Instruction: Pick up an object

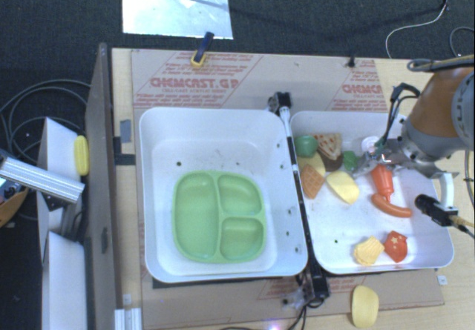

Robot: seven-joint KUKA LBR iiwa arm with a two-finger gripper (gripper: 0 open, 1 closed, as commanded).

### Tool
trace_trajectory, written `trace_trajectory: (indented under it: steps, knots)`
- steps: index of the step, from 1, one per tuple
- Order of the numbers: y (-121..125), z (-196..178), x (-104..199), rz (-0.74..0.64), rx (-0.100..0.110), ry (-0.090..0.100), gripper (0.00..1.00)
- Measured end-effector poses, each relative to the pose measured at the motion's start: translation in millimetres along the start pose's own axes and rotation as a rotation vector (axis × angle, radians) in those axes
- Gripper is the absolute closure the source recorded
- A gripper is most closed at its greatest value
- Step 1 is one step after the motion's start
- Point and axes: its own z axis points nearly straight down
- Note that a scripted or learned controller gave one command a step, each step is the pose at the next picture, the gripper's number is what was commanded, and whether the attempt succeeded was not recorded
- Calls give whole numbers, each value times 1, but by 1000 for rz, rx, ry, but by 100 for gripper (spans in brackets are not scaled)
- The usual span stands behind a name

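The right bin [438, 247] holds several toy foods. Along its left side lie a green piece [305, 145], a pizza slice [327, 145], a waffle-like piece [312, 182] and a pale yellow piece [343, 187]. An orange carrot-like piece [383, 182] and a red-orange sausage [391, 207] lie further right. A red pepper [395, 245] and a ruffled yellow piece [368, 251] sit near the front wall. My gripper [373, 160] hangs low at the bin's far right, just above the carrot-like piece and right of a dark brown piece [335, 162]. The wrist hides what lies under it.
The left bin [159, 136] carries a green divided plate [220, 216]. A yellow object [364, 305] lies on the bench in front of the right bin. A divider rail [293, 173] runs between the bins. Cables trail near the arm at right.
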Motion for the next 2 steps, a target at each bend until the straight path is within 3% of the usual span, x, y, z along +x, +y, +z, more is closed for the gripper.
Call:
trace_trajectory:
  steps: [1, 2]
  knots:
    - [-1, -13, -1, 2, -2, -1, 100]
    - [-36, -105, 139, -5, 4, 4, 100]
